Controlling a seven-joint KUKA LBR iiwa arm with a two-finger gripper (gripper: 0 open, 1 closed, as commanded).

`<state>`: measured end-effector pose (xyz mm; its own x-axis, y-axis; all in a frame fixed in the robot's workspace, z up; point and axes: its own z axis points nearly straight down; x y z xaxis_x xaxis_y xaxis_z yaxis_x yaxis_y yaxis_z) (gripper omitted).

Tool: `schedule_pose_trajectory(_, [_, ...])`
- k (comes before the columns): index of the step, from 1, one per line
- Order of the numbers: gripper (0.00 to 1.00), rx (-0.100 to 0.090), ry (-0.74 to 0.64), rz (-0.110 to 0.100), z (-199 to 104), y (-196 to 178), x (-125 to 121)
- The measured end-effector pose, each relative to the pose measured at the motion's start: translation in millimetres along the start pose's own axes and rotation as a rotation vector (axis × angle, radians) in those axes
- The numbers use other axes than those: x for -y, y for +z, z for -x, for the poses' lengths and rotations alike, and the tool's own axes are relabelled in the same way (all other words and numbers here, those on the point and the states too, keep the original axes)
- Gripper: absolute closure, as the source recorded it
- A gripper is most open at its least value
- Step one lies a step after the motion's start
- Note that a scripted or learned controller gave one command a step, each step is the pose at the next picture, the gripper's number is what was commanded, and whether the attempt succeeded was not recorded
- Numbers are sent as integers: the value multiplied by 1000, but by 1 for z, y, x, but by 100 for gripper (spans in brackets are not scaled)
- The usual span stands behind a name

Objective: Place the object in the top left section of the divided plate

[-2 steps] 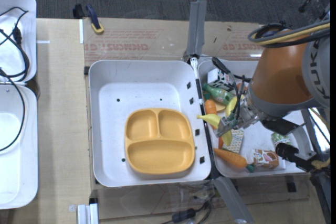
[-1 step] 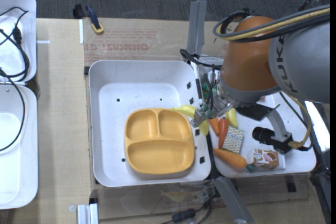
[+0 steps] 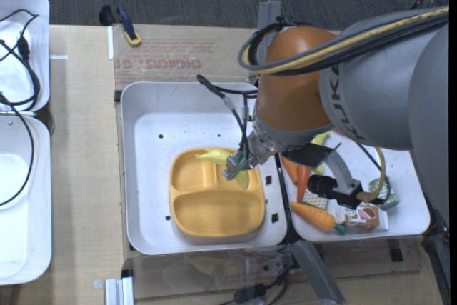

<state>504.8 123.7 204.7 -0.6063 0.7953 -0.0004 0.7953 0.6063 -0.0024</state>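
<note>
In the camera view, we see the gripper low over the upper right of the one divided plate, which lies at the frame's lower centre in the left of two white bins; we cannot tell how it stands. The yellow-green object lies just beside it across the plate's top sections, seemingly mid-placement. To the right we count two carrots.

Claw over the divided plate, at a yellow-green object; carrots in right bin.
</note>
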Motion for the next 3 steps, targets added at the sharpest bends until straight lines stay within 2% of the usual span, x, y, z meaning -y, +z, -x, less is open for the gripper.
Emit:
schedule_pose_trajectory(1, [100, 1, -121, 1, -2, -32, -6])
schedule_pose_trajectory(2, [100, 1, -192, 0, 33, -23, -6])
schedule_pose_trajectory(3, [100, 0, -43, -1, -35, 12, 8])
